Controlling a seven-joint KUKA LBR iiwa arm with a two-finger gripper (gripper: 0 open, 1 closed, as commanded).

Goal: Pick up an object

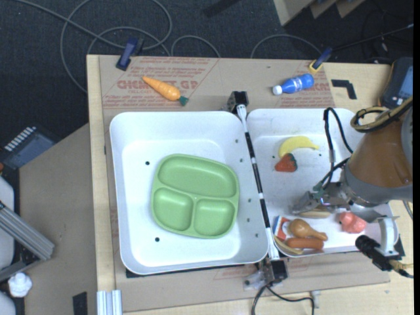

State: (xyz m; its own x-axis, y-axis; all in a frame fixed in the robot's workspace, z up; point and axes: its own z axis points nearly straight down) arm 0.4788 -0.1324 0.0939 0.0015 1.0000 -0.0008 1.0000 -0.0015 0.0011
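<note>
Counting from the left bin (125,176), you have one green tray (194,194) inside it. Right of that bin sit one banana (298,144), one strawberry (286,165), one drumstick (303,228), one sausage (304,243). Gripper (314,202): arm-covered, jaw state indiscernible.

Even overhead light, soft shadows, mild glare on white bins (131,143), slightly grainy

Green tray (195,195), yellow banana (298,144)
</note>
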